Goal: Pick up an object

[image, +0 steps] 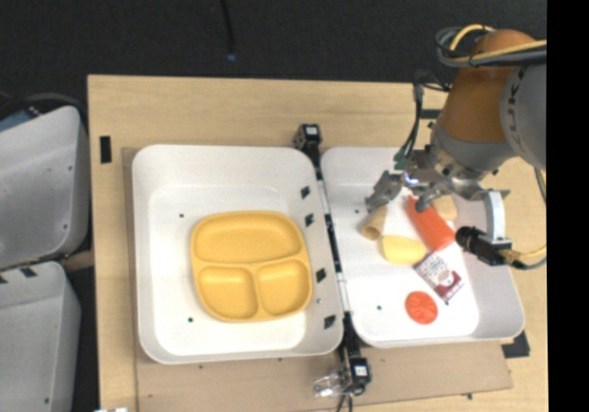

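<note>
Orange cylinder (432,225) mid-right of frame, under gripper (411,188); fingers look spread, nothing pinched, prob. lining up grab.

Pale wood-grain bench (230,107), matt and flat, carries two white bins (147,217) of smooth plastic with a soft sheen. The yellow divided tray (250,263) looks like moulded plastic, satin rather than glossy. The orange tube (433,228) shines a little; the red disc (421,307) reads matt. The small packet (440,274) looks like printed paper or foil
</note>
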